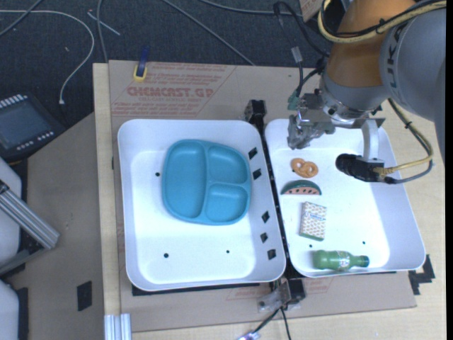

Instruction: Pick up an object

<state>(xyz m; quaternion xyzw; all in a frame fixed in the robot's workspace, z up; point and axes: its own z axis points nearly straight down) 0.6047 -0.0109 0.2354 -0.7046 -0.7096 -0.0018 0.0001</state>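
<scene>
Two shallow white bins sit side by side on a tan surface (64, 211), seen from above at a slant. The right bin (396, 211) serves as the landmark. A grey arm with an orange band (364, 41) reaches in over this bin's far edge, and its gripper (303, 132) hangs above the bin's far left corner; whether it is parted or closed cannot be made out, and nothing is seen held in it. Just nearer the camera than the gripper, along the bin's left side, lies a small brown pretzel (305, 166), close to the gripper but apart from it. Next in line toward the near edge come a watermelon slice (301, 188), a small patterned packet (313, 220), and a green bottle (339, 261) lying on its side at the bin's near edge. The left bin (141, 246) holds a blue divided plate (207, 182) with three compartments.
</scene>
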